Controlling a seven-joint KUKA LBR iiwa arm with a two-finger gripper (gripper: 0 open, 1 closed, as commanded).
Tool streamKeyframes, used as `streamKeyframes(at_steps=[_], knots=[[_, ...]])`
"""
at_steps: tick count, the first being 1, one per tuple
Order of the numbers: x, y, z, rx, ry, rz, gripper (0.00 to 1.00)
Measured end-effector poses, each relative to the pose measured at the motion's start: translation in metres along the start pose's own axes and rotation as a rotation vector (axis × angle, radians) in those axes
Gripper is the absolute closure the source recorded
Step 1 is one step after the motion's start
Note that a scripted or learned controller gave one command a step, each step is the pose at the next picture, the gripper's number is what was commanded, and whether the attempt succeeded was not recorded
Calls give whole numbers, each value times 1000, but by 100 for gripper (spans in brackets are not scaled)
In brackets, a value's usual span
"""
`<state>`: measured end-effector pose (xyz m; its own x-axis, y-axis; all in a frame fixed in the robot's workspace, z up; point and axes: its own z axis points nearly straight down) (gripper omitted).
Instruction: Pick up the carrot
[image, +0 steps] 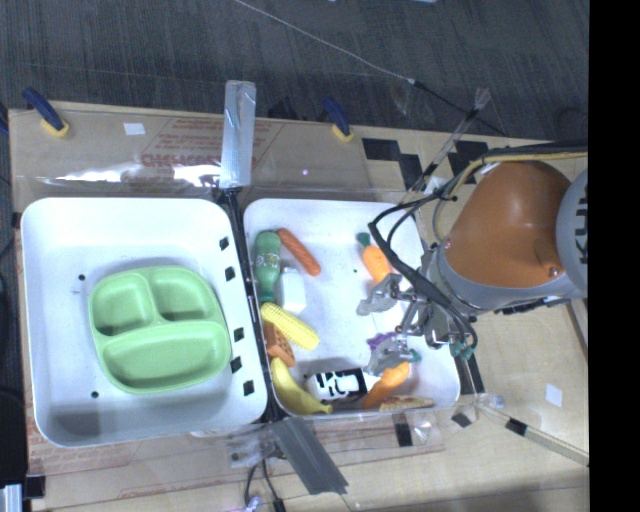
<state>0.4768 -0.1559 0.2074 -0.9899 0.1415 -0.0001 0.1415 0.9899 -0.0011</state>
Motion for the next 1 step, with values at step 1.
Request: streamKeyframes(at_steps=[1], knots=[[-13,-39,94,3,-19,-156,0]])
